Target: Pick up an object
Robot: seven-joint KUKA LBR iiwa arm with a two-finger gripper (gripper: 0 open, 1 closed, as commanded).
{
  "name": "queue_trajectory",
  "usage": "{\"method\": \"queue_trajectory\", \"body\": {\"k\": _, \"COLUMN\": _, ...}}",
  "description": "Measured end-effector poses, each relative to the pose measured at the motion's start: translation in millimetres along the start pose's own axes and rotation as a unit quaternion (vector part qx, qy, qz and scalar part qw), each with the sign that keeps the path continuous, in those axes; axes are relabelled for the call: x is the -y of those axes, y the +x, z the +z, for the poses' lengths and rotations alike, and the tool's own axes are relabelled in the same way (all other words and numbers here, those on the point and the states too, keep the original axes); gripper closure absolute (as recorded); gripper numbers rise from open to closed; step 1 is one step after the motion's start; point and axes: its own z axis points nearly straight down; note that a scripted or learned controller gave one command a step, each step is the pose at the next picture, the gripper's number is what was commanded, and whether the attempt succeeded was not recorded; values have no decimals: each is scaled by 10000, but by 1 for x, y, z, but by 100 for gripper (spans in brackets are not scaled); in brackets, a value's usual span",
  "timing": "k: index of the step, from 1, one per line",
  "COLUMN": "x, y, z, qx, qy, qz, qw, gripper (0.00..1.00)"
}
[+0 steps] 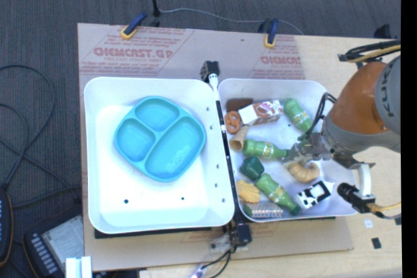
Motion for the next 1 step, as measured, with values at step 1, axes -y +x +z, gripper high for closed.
{"method": "queue_trajectory", "body": {"k": 1, "x": -46, "y": 20, "z": -103, "qx": -8, "qy": 47, "qz": -8, "qw": 10000, "gripper": 100}}
